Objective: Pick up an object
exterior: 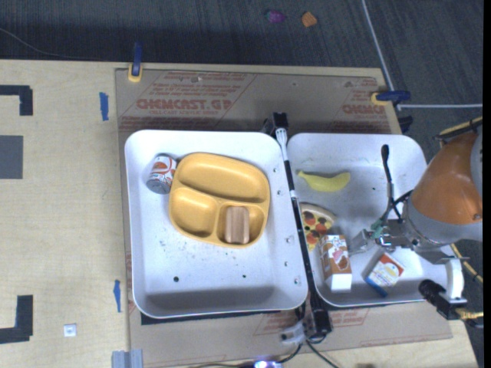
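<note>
Lighting: even, bright overhead; soft glare on white bins [146, 282]. Shadow band across floor at 12 o'clock. Focus: slightly soft, grainy.

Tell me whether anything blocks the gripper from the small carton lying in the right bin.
Nothing visible blocks it. The gripper sits over the right bin, just above the small white carton, with bare bin floor between them. The taller juice box lies to the carton's left, apart from it.

We see a yellow divided tray [211, 194] holding a tan block [235, 225], a red-and-white can [160, 172], a yellow banana [324, 179], a pizza slice [314, 225] dotted red, a brown-and-white carton [335, 260], both bins [207, 294] white.
</note>
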You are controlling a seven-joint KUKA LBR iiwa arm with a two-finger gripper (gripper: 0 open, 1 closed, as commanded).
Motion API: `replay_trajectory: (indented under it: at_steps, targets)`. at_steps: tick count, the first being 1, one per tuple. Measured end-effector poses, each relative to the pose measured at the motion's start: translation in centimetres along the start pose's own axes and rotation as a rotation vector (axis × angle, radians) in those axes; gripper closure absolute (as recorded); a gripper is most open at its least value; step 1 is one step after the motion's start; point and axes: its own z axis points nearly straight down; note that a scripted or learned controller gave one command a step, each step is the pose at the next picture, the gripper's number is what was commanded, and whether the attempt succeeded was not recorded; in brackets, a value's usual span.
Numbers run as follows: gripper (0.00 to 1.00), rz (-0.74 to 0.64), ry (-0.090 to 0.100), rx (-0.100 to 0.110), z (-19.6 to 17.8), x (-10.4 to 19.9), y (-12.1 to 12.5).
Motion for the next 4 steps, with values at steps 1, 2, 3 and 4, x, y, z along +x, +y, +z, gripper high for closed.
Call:
replay_trajectory:
  at_steps: [1, 2, 3, 4]
  targets:
    - [1.0, 0.003, -0.008, -0.01, -1.2, -0.3, 0.2]
    - [0.0, 0.003, -0.008, -0.009, -1.2, -0.3, 0.2]
    - [0.0, 0.002, -0.004, -0.003, 0.0, 3.7, 0.0]
    - [1.0, 0.004, -0.01, -0.014, -1.2, 3.5, 0.3]
